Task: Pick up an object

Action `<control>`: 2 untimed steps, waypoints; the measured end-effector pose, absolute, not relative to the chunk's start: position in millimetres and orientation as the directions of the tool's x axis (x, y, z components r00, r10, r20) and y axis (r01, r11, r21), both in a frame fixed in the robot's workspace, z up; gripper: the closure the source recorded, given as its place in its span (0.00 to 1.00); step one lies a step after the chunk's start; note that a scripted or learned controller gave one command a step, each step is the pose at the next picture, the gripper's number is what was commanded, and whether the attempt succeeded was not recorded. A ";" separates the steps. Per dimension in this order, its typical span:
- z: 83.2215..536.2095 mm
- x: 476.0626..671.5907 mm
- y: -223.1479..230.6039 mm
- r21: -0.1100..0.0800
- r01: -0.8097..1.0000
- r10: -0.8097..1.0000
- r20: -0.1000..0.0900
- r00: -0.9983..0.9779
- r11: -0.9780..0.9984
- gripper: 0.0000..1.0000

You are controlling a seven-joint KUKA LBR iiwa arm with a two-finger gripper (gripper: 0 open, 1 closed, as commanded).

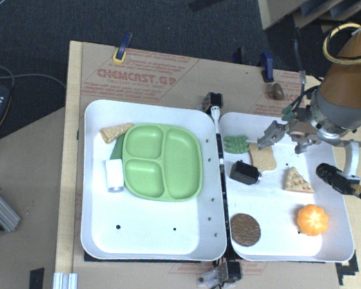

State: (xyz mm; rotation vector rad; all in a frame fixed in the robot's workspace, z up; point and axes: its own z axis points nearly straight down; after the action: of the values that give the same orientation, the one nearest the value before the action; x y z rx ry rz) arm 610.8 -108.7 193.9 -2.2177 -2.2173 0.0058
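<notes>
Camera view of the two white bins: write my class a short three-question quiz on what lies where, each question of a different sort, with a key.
1. True or false: the green divided plate lies in the left bin.
2. Multiple choice: which item in the right bin lies nearest the camera view's bottom edge? A) the orange fruit B) the round brown cookie C) the black block
3. Fill in: the gripper hangs over the ____ bin.

Key: 1 true; 2 B; 3 right.
</notes>
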 end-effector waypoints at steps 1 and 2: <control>151.0 611.2 -109.8 -0.006 1.000 1.000 0.001 0.000 0.000 0.00; 87.6 605.6 -108.8 -0.008 1.000 1.000 0.002 0.000 0.000 0.00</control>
State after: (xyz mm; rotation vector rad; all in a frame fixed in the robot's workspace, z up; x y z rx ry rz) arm 605.6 -108.8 87.6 -2.2171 -2.2161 0.0070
